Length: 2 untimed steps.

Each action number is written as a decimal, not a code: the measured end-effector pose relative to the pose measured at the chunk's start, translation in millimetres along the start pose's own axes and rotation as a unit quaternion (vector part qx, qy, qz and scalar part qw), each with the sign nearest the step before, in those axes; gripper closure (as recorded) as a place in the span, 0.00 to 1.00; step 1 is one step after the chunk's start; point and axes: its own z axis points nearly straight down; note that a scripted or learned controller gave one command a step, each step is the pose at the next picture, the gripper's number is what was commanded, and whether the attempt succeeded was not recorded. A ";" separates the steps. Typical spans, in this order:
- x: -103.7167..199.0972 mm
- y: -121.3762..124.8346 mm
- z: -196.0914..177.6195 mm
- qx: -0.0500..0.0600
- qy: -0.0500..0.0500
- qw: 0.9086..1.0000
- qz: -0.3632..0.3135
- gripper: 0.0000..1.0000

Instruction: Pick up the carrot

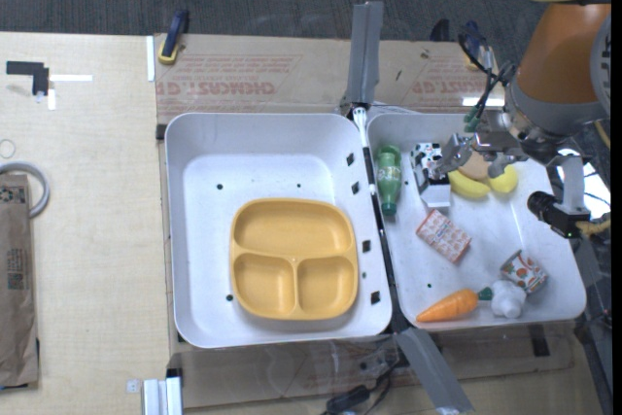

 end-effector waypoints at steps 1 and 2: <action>-0.7 0.2 -8.3 0.000 0.000 1.000 0.001 1.00; 44.9 5.9 -7.0 -0.001 0.000 0.988 0.152 1.00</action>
